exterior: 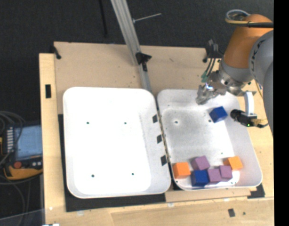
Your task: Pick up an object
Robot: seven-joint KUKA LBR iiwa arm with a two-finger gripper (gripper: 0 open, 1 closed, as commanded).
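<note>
Target I'd go for is the blue cube (218, 114), lying alone in the upper right of the right bin (191, 140), tilted so its edges sit askew to the bin walls. It's well apart from the cluster along the bin's near edge: orange cube (181, 169), purple cube (200, 163), dark blue cube (199, 178), two more purple ones (220, 173) and a second orange cube (235, 162), all packed touching or nearly so.

To do this step well, I judge I should centre over the lone blue cube, turn the wrist to match its skew, then descend straight; the cluster looks too tight for clean finger room.

The gripper (204, 96) hangs near the bin's far edge, just up-left of the blue cube, not touching it. I see nothing between its tips. Whether they stand apart or together, I cannot tell; too small and dark. The left bin (109, 140) doesn't matter for this step.
</note>
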